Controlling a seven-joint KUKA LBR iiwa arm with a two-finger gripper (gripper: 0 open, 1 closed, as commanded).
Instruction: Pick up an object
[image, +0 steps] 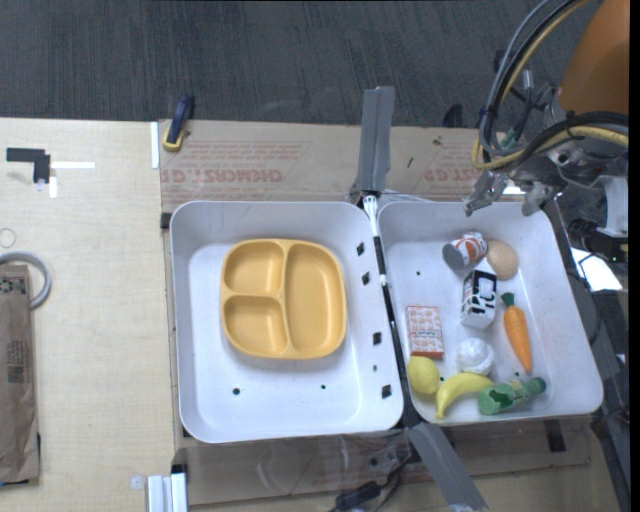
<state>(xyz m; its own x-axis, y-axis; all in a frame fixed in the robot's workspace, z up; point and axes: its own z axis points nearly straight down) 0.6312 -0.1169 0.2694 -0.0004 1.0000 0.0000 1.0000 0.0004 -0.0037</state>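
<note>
The right bin holds several small items. A tipped can lies beside a tan egg-shaped object, with a black-and-white carton and a carrot below them. Nearer the front are a red box, a white lump, a lemon, a banana and a green bottle. My gripper hangs over the bin's back right rim, above and behind the can. Its fingers are open with nothing between them.
The left bin carries a yellow divided plate. A grey divider bar runs back between the bins. Cables and the arm crowd the top right corner. Cardboard lies behind the bins.
</note>
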